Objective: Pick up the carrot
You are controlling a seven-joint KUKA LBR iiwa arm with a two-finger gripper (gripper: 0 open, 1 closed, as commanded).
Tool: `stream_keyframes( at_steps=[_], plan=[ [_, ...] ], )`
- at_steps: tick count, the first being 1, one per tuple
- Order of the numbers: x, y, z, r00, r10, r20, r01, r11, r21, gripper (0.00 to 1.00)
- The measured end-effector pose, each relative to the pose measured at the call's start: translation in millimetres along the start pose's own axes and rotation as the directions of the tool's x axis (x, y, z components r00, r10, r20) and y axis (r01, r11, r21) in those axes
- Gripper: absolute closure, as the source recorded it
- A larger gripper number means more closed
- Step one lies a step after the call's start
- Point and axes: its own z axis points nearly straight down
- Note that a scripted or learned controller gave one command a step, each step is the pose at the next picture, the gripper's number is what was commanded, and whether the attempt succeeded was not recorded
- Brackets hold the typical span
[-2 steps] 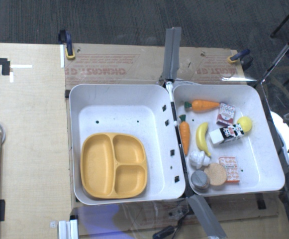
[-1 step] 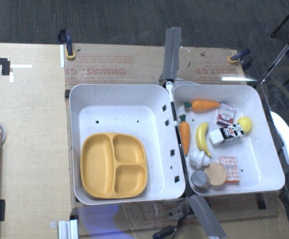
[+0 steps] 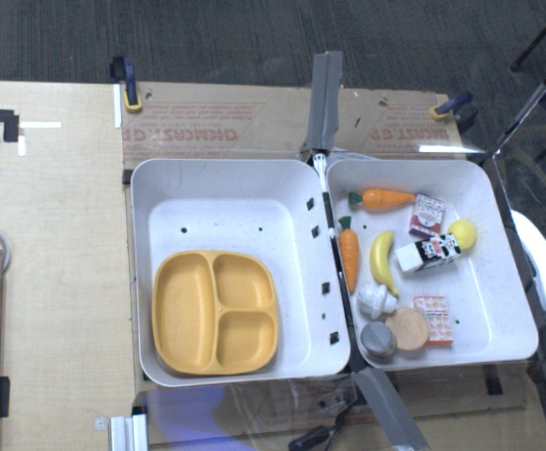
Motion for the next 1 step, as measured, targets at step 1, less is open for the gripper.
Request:
stream_keyframes(
  at_steps=[1],
  plan=[
    [23.6, 8.8, 7.2, 0.982, -0.186, -0.006, 0.186, 0.982, -0.003, 1.00]
  ],
)
